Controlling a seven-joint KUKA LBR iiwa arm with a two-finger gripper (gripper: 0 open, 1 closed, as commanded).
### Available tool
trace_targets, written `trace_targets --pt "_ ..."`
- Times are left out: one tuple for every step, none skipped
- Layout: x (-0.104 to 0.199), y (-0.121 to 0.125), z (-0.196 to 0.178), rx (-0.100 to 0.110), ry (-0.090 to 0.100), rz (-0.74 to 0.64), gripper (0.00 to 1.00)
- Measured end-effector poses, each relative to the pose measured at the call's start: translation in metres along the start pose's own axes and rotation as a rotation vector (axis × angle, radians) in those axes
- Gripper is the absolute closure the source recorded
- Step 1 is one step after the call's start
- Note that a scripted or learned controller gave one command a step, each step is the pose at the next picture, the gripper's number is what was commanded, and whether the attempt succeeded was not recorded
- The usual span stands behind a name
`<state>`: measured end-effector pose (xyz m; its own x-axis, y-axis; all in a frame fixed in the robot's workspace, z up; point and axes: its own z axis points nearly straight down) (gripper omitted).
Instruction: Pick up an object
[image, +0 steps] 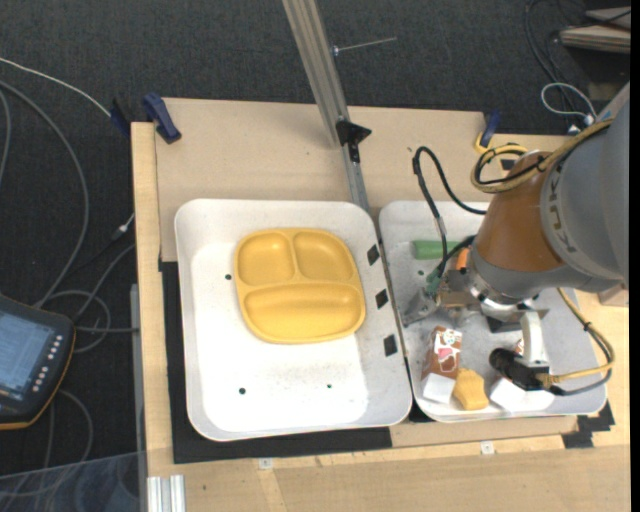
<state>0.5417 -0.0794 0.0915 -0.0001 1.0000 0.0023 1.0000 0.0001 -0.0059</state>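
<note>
My gripper (443, 293) hangs low over the middle of the right bin (590, 352), below the orange band (515, 230) of the arm. Just in front of it lies a small brown and red packet (446, 350). A yellow lump (470, 391) and two white pieces (438, 388) (506, 396) rest by the bin's front rim. A green item (429, 248) lies at the back of the bin, partly hidden by the arm and a black cable.
The left bin (205, 300) holds a yellow divided plate (299, 283). A metal pole (322, 70) rises between the two bins at the back. Black and yellow cables (500, 165) loop behind the right bin. The wooden bench edge runs along the front.
</note>
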Motion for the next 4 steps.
trace_targets --pt "0.001 0.001 -0.012 -0.005 0.001 0.0 1.0" --pt "-0.002 0.002 -0.076 -0.013 -0.003 -0.001 1.0" --pt "-0.007 0.002 -0.139 -0.015 -0.004 -0.001 1.0" --pt "-0.007 0.003 -0.17 -0.011 -0.003 -0.002 1.0"
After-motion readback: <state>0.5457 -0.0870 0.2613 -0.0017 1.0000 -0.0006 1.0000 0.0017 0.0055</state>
